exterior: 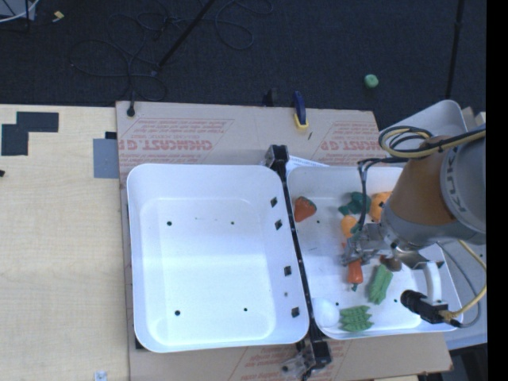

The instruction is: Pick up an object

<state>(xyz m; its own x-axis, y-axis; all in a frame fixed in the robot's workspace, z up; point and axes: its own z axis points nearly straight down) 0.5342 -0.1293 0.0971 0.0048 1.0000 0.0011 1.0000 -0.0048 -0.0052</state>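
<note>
Table [55, 236]: light wood surface with a cardboard sheet [206, 137] laid beneath two shallow white bins.

Left bin [143, 213]: bare white floor with a few small dark holes.

Right bin [317, 213]: holds all the candidate objects, loosely scattered.
- Red-orange rounded piece [305, 208], near the divider, well apart from the rest.
- Dark teal piece [352, 205] and orange piece [348, 223], close together by the arm.
- Small red-orange elongated piece [355, 273], just below the gripper.
- Green elongated piece [379, 284], tilted, just beside the red one.
- Green ridged piece [355, 318], near the front wall.
- An orange-yellow item [380, 202], partly hidden by the arm; kind not discernible.

Arm: grey with an orange band [419, 193], reaching in from the right over the right bin.

Gripper [365, 248]: low over the middle of the right bin, above the small red piece. Whether it is spread or pressed together cannot be told from this angle; nothing can be seen held.

Step in hand, as judged: positioning or descent for a grasp; no object lifted yet.

Next move calls for: centring over one item, probably the small red piece, while keeping off the neighbouring green one, then closing and lifting straight up.
</note>
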